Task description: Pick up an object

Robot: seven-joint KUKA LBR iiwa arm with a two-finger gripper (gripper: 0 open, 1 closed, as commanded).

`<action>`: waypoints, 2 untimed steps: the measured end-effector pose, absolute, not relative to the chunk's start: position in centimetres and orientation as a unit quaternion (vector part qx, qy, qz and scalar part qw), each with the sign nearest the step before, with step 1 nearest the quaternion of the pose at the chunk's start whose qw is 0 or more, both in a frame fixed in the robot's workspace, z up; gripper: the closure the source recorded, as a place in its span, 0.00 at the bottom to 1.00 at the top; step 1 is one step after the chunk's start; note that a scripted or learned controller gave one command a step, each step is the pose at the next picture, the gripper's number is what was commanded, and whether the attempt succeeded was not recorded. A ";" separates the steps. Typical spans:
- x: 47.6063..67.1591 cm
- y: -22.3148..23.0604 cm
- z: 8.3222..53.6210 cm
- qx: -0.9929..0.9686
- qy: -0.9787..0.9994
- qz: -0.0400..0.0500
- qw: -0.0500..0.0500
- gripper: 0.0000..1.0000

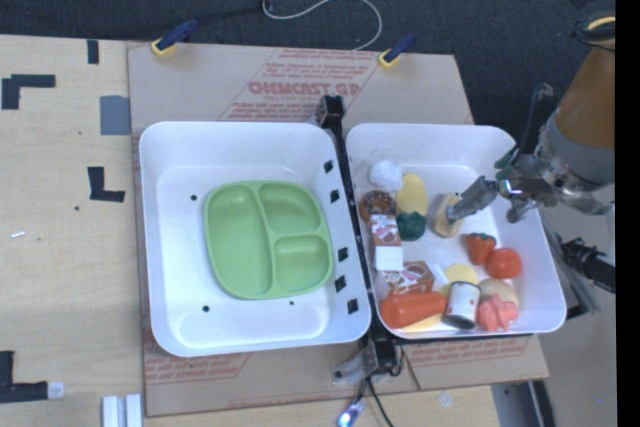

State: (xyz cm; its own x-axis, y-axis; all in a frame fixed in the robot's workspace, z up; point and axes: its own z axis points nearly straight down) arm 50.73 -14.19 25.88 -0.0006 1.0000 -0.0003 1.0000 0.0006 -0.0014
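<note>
Currently gripper (462, 209) is angled low into right bin (440, 137), toward 9 o'clock, beside the yellow toy (412, 192); finger state can't be told, nothing visibly held.

The grey arm (585, 130) reaches in from the right over the right bin (440, 140), its gripper (466, 205) angled low toward the bin's middle.

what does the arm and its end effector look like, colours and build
The arm comes in from the right: a rounded orange band sits above a grey wrist section. Below the wrist is a cluster of dark and metallic fittings with a small green patch. The end effector is a slim grey metal piece extending leftward over the right bin. A thin grey rod stands beside the arm.
</note>
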 end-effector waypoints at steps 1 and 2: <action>48.2 1.8 22.1 -0.701 -0.713 0.000 0.005 0.00; 50.4 12.0 23.5 -0.702 -0.712 -0.001 0.001 0.00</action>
State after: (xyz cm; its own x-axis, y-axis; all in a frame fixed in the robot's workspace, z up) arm 50.38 11.96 23.53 -0.0140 0.9999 0.0033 0.9999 0.0140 0.0001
